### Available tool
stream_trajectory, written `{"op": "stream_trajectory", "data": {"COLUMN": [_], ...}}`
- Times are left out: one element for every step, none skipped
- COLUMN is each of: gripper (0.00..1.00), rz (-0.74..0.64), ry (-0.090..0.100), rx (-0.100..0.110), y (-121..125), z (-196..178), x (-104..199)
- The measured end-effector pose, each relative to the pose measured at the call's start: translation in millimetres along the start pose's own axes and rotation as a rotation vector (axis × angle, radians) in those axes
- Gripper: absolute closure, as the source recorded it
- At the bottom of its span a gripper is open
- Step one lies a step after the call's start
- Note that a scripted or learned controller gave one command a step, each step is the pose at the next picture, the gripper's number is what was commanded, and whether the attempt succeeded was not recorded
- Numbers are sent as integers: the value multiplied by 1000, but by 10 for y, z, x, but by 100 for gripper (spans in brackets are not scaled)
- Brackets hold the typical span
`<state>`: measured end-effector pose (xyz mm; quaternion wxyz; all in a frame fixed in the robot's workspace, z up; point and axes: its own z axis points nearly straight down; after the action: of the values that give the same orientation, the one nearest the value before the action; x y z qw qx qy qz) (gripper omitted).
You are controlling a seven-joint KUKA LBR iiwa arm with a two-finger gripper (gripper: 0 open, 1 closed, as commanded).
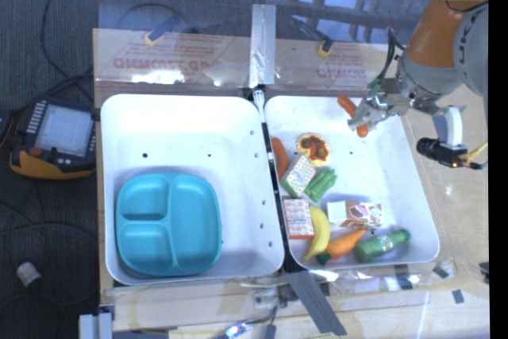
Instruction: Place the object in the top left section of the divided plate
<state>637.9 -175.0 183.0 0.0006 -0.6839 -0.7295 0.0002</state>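
The claw [370, 117] hangs over the far right corner of the right bin [413, 171], with the grey arm [444, 44] reaching in from the right. Something small and orange-red [363, 129] sits at the tip of the claw, with another orange piece [346, 104] just beside it, but the view is too blurred there to tell whether the claw is spread, pressed together, or pinching that item.

The blue divided plate [168, 223] lies in the near part of the left bin [182, 131], and all three of its sections look bare. Its top left section [143, 198] holds nothing yet.

The rest of the toy food lies in the middle and near part of the right bin: a banana [319, 233], a carrot [343, 244], a green bottle [381, 244], and a few packets [298, 174].

Judging from this, the task is at an early stage. At best a pick is in progress. Lifting, carrying across the divider between the bins, and setting the object into the top left section all remain to be done.
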Motion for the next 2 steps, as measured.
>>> {"op": "stream_trajectory", "data": {"gripper": [100,100], "rz": [331,534], "ry": [0,-1], "rx": [-10,-19], "y": [-356,-629], "z": [922,914], "x": [177,824]}}
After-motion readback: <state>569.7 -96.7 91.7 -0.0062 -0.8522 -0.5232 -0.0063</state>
